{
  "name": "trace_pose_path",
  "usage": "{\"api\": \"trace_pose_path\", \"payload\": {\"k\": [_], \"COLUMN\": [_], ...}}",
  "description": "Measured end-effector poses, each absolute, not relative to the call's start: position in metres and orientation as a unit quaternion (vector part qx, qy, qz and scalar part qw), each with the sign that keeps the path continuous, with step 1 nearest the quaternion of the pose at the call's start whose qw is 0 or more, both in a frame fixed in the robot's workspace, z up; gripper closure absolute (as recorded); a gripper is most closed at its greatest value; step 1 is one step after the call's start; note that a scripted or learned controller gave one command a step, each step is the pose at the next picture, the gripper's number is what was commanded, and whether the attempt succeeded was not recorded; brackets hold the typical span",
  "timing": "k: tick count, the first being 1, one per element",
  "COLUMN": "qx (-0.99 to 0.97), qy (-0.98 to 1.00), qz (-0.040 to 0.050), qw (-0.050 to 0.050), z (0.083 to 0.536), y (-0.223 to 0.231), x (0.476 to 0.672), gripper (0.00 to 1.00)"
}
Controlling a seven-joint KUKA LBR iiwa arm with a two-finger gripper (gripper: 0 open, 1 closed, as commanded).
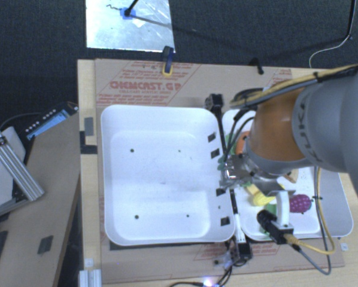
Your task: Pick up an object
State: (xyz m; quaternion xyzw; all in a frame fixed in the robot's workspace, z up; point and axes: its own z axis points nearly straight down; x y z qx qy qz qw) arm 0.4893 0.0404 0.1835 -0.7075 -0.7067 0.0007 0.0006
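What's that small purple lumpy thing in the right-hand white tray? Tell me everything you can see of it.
The small purple lumpy object looks like a toy bunch of grapes: roundish, with a bumpy surface, probably plastic. It lies on the floor of the right shallow white bin, toward its near edge, beside the overhanging grey robot arm. Whether anything touches it cannot be told.

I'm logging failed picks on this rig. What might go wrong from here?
The arm covers much of the right bin, so a grasp there may miss unseen. The yellow object and purple object lie near each other; closing on one might knock the other away. The arm hangs close to the wall shared with the left bin and might clip it.
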Motion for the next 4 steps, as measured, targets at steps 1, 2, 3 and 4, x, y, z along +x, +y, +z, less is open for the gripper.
{"api": "trace_pose_path", "payload": {"k": [1,2,3,4], "qx": [-0.712,-0.705,-0.704,-0.705], "qy": [-0.702,-0.709,-0.710,-0.709], "qz": [-0.0012,-0.0048,-0.0023,-0.0022], "qw": [-0.007,-0.007,-0.003,-0.003], "z": [0.266,0.477,0.503,0.532], "y": [-0.108,-0.092,-0.053,-0.025], "x": [0.487,0.487,0.532,0.584], "gripper": [1.00,1.00,1.00,1.00]}}
